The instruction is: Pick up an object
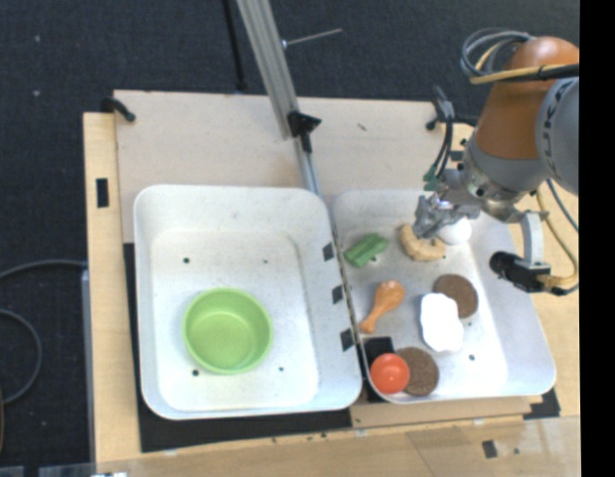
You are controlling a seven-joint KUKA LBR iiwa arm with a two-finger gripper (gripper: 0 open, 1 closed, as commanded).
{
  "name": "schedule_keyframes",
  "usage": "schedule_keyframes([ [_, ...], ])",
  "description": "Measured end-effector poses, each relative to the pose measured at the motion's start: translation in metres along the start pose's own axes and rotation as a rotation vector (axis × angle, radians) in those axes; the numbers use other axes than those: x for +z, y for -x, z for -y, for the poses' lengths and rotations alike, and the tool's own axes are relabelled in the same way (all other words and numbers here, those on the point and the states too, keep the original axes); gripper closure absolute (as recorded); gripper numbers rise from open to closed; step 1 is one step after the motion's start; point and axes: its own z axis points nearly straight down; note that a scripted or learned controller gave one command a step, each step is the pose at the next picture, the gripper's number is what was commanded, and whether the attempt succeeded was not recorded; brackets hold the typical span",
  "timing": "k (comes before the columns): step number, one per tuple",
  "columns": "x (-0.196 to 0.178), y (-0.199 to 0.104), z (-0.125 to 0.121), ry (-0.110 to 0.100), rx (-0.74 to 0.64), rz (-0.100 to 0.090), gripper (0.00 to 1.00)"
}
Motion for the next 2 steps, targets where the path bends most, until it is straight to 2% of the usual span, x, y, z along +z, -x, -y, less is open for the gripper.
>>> schedule_keyframes([
  [1, -0.006, -0.061, 0.006, -0.001, -0.006, -0.003, 1.00],
  [2, -0.022, -0.113, 0.023, -0.001, -0.007, -0.004, 1.00],
])
